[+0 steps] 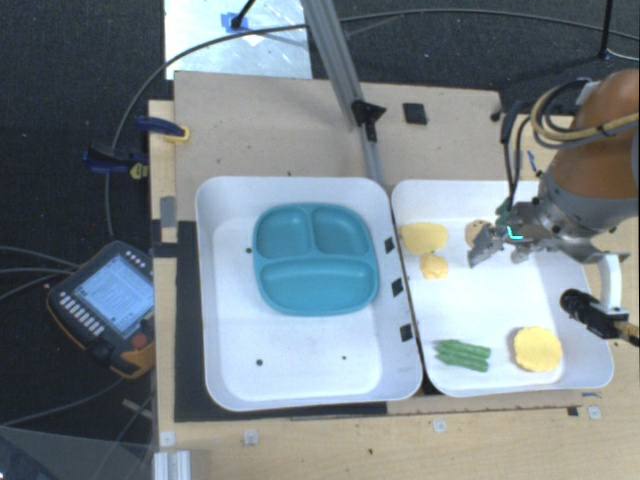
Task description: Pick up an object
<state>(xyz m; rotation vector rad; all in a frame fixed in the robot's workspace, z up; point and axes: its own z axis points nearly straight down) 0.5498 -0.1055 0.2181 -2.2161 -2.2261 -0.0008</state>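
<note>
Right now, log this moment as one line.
gripper over right bin | beside tan piece | nothing seen held | green beans near front | blue divided plate in left bin

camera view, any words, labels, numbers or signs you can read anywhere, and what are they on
No text reads clearly anywhere.
Handheld controller screen, left of the bins: lit, with rows of content, too small and blurred to read.
Blue divided plate: no markings visible.
White bins: no labels, only small dark dots.
Gripper: a small teal light, no lettering.
</note>
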